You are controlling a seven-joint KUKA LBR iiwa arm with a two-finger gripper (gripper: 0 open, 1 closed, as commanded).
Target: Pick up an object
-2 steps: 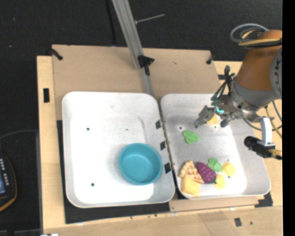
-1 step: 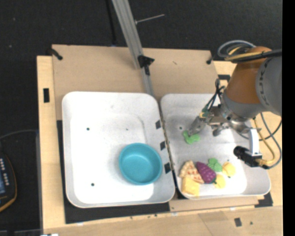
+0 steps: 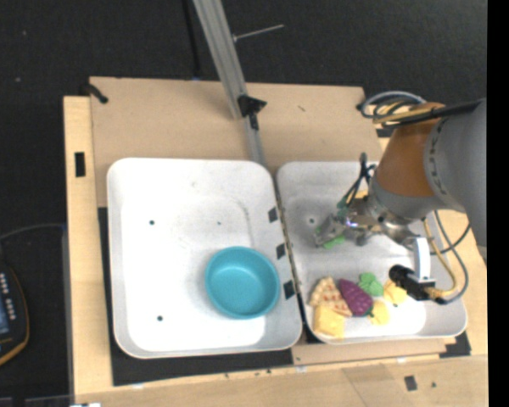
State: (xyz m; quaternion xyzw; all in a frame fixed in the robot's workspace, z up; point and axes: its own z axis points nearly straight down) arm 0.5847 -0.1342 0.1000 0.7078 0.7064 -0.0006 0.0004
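The brown counter [image 3: 178,121] is lying under everything, and its near edge is getting cut off at the bottom of the picture. Two white bins are sitting on it side by side, the left bin [image 3: 170,202] and the right bin [image 3: 310,189]. The grey arm [image 3: 441,155] with its orange band is reaching in from the right and is hiding the far right part of the right bin. A blue bowl [image 3: 240,281] is sitting in the left bin, near its front right corner. The jaws [image 3: 346,227] are hanging low over the middle of the right bin; they are small and blurry, so nobody can tell how they are standing. Little toys are lying in a bunch at the front of that bin: a yellow waffle piece [image 3: 325,293], a purple toy [image 3: 355,296], a green toy [image 3: 371,281] and a yellow toy [image 3: 395,293], partly hidden by a black part of the arm.
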